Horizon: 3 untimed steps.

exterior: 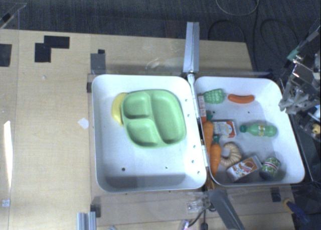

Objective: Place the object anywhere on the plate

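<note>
A green divided plate (152, 117) lies in the left white bin (115, 174), with a yellow piece (117, 108) showing from under its left edge. In the right bin (293, 163) lie the loose objects: a green bumpy piece (214, 96), an orange sausage (241, 98), a green bottle (258, 130), a small carton (224, 128), two carrots (214, 156), a bread piece (231, 152), a juice box (243, 168) and a can (271, 166). My gripper (299, 92) hangs at the right bin's far right edge, above its rim and apart from every object.
A metal divider post (191, 48) stands between the bins at the back. Black cables (241, 3) lie on the dark floor beyond the bench. Bare wooden benchtop (45, 133) extends to the left of the bins.
</note>
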### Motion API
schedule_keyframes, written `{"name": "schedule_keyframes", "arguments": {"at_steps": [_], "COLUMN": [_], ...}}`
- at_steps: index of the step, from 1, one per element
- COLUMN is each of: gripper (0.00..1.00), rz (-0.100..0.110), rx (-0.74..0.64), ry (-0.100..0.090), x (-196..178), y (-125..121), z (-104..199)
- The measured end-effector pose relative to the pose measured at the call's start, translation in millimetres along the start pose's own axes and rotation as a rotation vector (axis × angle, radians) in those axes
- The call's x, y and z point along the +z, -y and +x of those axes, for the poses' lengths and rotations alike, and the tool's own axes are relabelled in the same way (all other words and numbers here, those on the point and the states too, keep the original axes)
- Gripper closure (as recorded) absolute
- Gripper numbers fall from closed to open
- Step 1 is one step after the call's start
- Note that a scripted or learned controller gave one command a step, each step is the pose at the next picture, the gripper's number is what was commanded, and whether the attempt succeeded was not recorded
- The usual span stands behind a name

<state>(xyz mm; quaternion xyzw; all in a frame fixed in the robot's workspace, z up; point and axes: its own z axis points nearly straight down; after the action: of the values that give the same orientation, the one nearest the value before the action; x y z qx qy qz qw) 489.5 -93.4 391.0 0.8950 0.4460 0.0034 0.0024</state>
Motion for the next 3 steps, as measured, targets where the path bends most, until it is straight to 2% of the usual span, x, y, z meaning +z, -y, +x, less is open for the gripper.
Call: {"name": "schedule_keyframes", "arguments": {"at_steps": [1, 2, 3], "gripper": [1.0, 1.0, 1.0], "rz": [0.003, 0.004, 0.005], "rx": [-0.026, -0.213, -0.278], "ry": [0.001, 0.001, 0.001], "x": [-36.8, -44.2, -44.1], "y": [21.2, 42.2, 72.4], "z": [25.1, 53.3, 93.0]}}
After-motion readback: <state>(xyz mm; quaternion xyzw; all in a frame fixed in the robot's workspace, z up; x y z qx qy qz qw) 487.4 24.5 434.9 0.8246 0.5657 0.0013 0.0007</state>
